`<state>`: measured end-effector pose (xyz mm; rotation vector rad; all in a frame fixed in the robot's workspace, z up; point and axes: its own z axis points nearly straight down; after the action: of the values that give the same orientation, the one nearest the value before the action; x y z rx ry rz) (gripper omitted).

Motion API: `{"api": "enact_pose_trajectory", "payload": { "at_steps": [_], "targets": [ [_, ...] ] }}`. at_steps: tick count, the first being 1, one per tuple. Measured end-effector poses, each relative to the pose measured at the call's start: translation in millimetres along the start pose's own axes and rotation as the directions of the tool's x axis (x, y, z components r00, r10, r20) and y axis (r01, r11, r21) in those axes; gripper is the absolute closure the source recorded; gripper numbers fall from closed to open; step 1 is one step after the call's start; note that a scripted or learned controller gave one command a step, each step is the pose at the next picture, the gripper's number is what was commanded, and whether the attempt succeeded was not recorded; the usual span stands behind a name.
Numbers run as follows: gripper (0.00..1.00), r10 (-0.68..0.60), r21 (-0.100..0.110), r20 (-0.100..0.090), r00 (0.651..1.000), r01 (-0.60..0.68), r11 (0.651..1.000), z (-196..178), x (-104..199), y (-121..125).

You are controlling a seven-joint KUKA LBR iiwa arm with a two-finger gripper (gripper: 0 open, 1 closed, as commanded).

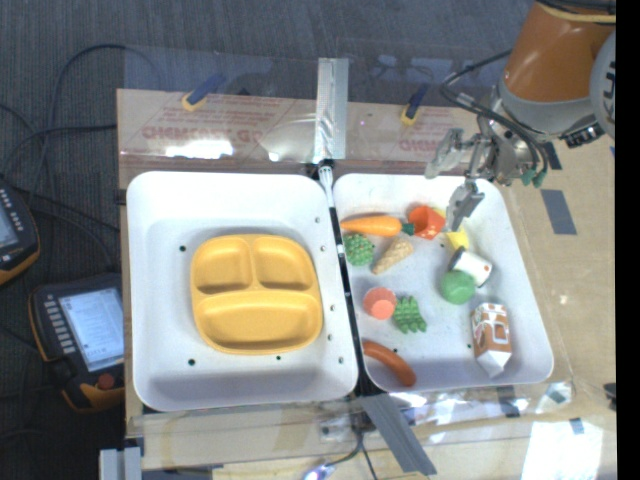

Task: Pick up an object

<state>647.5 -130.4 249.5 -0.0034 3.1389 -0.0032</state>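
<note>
Nearest the camera, in the right bin (530,353), a sausage (388,362) lies by the front wall and a small milk carton (491,335) stands at the front right corner. Behind them sit a pink round piece (379,302) touching a green broccoli (408,314), then a green ball (458,286) against a white cylinder (472,265). Farther back lie an ice-cream cone (392,254), a second green piece (358,249), a carrot (371,225) and a red-orange pepper (427,220). The left bin (160,208) holds a yellow divided tray (257,291). The gripper (462,183) hangs above the right bin's far edge, its fingers spread and holding nothing.
</note>
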Motion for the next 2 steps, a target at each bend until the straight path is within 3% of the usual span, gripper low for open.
{"api": "enact_pose_trajectory", "payload": {
  "at_steps": [1,2],
  "targets": [
    [0.0,0.128,-0.001,-0.002,0.992,-0.128,0.992,123.7,23.8,-21.5],
    [0.0,0.289,0.001,0.002,0.957,-0.289,0.957,155.6,-6.1,-19.2]
  ]
}}
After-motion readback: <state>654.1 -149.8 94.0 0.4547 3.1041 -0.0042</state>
